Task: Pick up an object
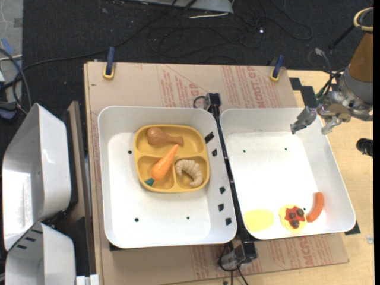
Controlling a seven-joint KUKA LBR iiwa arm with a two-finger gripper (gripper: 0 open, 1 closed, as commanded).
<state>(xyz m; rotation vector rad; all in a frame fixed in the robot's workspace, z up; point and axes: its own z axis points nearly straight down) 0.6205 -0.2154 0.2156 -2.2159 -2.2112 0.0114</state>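
Observation:
My gripper (314,122) hangs open over the far right corner of the right bin (279,159), with nothing between its fingers. Well below it, near that bin's front edge, lie a flat yellow disc (259,219), a small red and orange piece (293,216) and an orange sausage (315,206). In the left bin (119,177) a yellow divided plate (141,166) holds a brown drumstick (164,137), an orange carrot (164,163) and a pale shrimp (190,172).
The bins share a black divider (224,177) on a cardboard sheet (178,82) held by two yellow clamps (109,64). White containers (32,177) stand at the left. Cables (178,22) lie on the dark floor behind.

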